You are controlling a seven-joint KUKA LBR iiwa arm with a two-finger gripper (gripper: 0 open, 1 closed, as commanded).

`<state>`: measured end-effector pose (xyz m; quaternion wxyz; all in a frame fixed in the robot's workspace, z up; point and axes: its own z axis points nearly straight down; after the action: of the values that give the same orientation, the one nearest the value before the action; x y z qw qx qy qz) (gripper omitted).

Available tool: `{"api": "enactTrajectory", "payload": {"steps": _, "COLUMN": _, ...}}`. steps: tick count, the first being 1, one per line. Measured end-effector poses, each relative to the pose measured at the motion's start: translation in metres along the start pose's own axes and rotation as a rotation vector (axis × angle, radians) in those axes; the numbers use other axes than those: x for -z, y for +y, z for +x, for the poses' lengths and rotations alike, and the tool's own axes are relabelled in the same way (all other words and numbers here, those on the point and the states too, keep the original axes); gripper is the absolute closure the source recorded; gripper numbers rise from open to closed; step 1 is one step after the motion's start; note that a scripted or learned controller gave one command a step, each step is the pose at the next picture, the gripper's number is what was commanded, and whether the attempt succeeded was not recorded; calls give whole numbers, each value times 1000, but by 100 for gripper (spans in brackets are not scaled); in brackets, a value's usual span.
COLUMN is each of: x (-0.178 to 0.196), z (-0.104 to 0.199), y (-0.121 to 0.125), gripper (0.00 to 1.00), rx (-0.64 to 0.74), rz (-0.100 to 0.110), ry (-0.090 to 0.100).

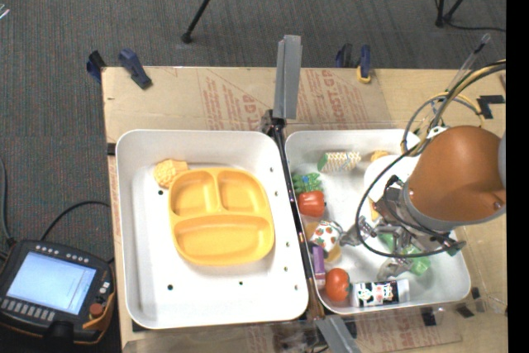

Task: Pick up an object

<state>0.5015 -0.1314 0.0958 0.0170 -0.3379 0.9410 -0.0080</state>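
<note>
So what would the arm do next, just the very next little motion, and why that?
Probably a short drop straight down. The gripper hangs low over the right bin, with something green just beneath it, and nothing visibly between its fingers. Whether the fingers are open is hard to tell from this angle, so that is a guess. The tomato and milk carton lie farther off.

Left bin (140, 260): yellow divided plate (221, 215), yellow corn piece (168, 171). Right bin (347, 143): gripper (395, 254), tomato (336, 284), milk carton (380, 292), red pepper (312, 202)
</note>
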Motion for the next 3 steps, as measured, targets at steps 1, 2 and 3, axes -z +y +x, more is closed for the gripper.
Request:
{"api": "enactTrajectory", "payload": {"steps": 1, "x": -11, "z": 23, "y": -81, "gripper": 0, "rx": -31, "rz": -32, "ry": 21}}
{"api": "enactTrajectory", "payload": {"steps": 2, "x": -1, "z": 21, "y": -81, "gripper": 100, "rx": -33, "rz": -33, "ry": 19}}
{"api": "enactTrajectory", "payload": {"steps": 3, "x": -2, "z": 22, "y": -81, "gripper": 0, "rx": -34, "rz": -33, "ry": 20}}
